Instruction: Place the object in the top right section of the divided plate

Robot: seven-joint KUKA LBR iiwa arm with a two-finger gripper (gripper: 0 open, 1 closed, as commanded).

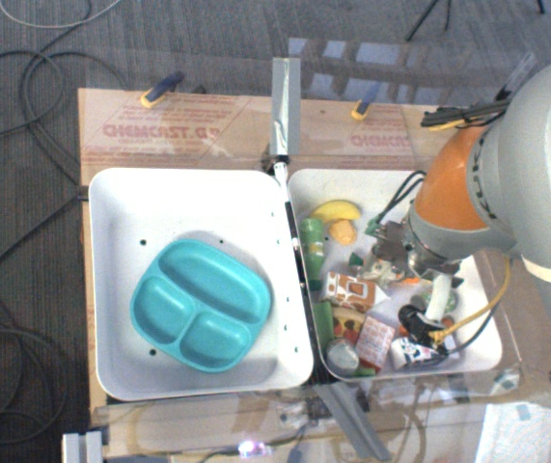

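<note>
- The end effector (402, 263) hangs low over the right bin (487, 355), among the clutter; its fingers are hidden under the wrist, so I cannot tell how they stand.
- The arm (507, 191), grey with an orange band, enters from 3 o'clock and covers the bin's 2 o'clock corner.
- Just at 9 o'clock of the end effector lies a small printed carton (350, 291); a yellow banana (336, 210) and an orange ball (343, 230) sit towards 11 o'clock.
- A green bottle (312, 254) lies along the bin's 9 o'clock wall.
- A red-and-white packet (375, 340) rests at 6 o'clock.
- The teal divided plate (201, 303) sits in the left bin (121, 201), well apart at 9 o'clock, all three sections bare.
- Both bins rest on the worktop (111, 133).
</note>
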